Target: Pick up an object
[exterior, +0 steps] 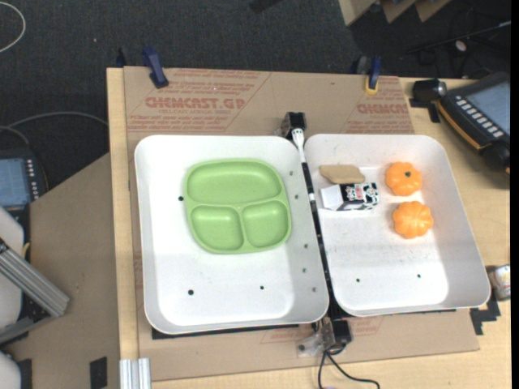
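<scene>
The nearest part of both bins is bare white floor, so there is room to come down without bumping anything. The left bin (162, 290) has a green plate (238, 205) with three little pockets, lying flat in the middle. It is wide and low, so it looks hard to grab.

The right bin (454, 274) has the small things. Closest is one orange pumpkin (412, 219), sitting alone with space all around it. A bit farther back is a second orange pumpkin (403, 178), near the first but not touching it. To the left of them is a little black and white box (350, 196), and just behind that, touching or almost touching, is a flat brown piece (341, 173).

I think the near pumpkin is the best one to pick. The arm should come straight down over its middle, with its fingers wide, and close on its round sides. The box and brown piece sit close together near the bin wall, so they look trickier.

I cannot tell how open the gripper is, or if it has hold of anything
</scene>
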{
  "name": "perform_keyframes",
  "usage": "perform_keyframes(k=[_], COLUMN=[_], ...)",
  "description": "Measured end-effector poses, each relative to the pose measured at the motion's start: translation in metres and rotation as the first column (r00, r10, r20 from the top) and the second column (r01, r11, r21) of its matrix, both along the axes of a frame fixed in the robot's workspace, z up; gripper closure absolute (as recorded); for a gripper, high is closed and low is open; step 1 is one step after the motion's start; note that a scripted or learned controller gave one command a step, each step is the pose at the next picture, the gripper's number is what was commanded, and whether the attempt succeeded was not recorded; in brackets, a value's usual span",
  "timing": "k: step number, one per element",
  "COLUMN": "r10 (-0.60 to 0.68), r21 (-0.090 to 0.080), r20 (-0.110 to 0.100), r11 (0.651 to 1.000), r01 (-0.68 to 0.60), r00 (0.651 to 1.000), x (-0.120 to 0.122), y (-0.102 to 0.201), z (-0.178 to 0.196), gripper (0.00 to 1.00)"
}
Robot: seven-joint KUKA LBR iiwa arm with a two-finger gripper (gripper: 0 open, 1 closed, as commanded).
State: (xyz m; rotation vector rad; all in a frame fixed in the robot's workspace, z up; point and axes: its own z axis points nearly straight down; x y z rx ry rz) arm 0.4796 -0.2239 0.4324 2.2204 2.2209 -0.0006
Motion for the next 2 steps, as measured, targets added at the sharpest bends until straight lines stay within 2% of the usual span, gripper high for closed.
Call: perform_keyframes(k=[2], r10=[0.000], r21=[0.000], r20=[0.000], r11=[1.000], r01=[0.000], r00=[1.000], x=[0.0000], y=[0.0000], z=[-0.0002], gripper=[1.00])
